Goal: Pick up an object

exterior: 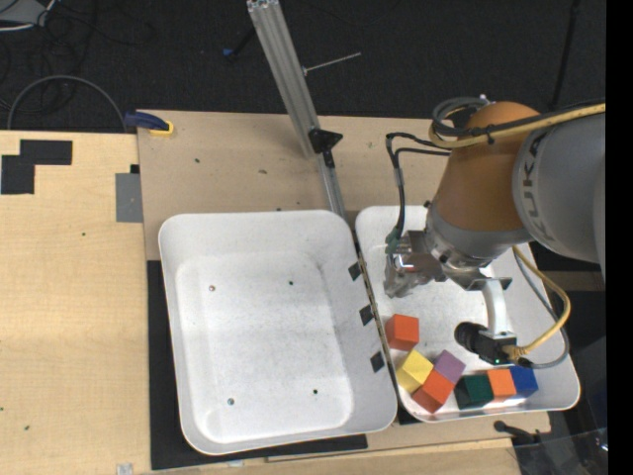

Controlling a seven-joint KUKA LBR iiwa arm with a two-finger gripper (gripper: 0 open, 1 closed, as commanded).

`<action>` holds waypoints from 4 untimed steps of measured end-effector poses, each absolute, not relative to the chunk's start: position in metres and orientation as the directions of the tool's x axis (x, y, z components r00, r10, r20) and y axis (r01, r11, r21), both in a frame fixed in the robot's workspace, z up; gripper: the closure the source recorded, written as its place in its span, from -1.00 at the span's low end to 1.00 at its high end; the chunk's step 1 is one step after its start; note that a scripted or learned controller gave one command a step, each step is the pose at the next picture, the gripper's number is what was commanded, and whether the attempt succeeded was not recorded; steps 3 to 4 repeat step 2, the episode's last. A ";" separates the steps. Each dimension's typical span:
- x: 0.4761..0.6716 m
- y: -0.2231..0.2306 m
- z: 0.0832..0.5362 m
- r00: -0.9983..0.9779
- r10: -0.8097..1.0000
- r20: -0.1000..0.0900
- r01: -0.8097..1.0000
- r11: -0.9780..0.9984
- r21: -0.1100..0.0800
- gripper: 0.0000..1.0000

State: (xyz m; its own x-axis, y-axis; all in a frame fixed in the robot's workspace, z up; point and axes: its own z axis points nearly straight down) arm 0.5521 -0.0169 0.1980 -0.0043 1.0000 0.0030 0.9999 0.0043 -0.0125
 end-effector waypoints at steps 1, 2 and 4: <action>0.555 -0.020 0.200 0.005 1.000 0.000 1.000 -0.005 -0.003 -1.00; 0.505 0.087 0.189 -0.007 1.000 0.003 1.000 0.007 -0.008 -1.00; 0.505 0.087 0.189 -0.007 1.000 0.003 1.000 0.007 -0.008 -1.00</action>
